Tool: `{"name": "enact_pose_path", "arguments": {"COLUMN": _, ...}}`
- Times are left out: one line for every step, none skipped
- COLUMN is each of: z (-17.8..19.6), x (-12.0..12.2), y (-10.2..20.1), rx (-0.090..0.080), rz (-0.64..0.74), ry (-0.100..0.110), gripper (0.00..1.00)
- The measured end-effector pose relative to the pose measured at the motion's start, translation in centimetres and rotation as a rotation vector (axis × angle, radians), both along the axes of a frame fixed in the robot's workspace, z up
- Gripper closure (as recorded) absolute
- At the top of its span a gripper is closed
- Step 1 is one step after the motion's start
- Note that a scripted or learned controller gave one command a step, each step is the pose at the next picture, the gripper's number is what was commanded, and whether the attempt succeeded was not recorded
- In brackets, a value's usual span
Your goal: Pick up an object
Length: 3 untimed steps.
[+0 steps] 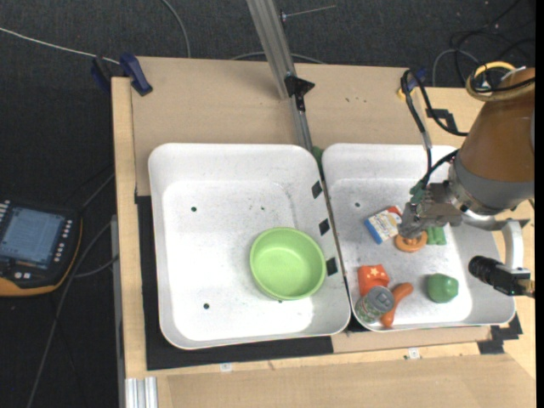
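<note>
Two white bins sit side by side on the worktop (212,92). Left bin (178,177) holds a green bowl (287,263). Right bin (365,164) holds the loose items: a blue-and-white packet (382,223), an orange ring-shaped piece (411,244), a green block (437,235), an orange cube (372,276), a green rounded piece (442,288), and at the near rim a grey disc (374,303) touching an orange stick (393,304). The arm (501,143) reaches in from the right, and the end effector (415,226) is low in the right bin, directly over the orange ring, with the packet just beside it and the green block on the other side. Whether its tips are spread or pressed together cannot be told; dark hardware covers them. No item is seen lifted clear of the bin floor. Judgement: approach is complete and the grasp is at or near contact, probable target the orange ring. Closing securely, lifting and confirming hold remain outstanding. Crowding by neighbours is a noted risk.
</note>
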State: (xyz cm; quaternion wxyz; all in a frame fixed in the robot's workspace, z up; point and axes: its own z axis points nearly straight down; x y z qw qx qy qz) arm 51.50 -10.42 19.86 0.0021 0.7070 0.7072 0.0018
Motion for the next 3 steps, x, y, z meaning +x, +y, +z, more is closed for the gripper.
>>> {"name": "enact_pose_path", "arguments": {"z": 4.4, "x": 0.7, "y": 0.0, "rx": 0.000, "rz": 0.000, "ry": 0.001, "gripper": 1.00}}
{"name": "enact_pose_path", "arguments": {"z": 6.6, "x": 0.7, "y": 0.0, "rx": 0.000, "rz": 0.000, "ry": 0.004, "gripper": 1.00}}
{"name": "enact_pose_path", "arguments": {"z": 5.3, "x": 3.3, "y": 5.2, "rx": 0.002, "rz": 0.004, "ry": 0.006, "gripper": 1.00}}
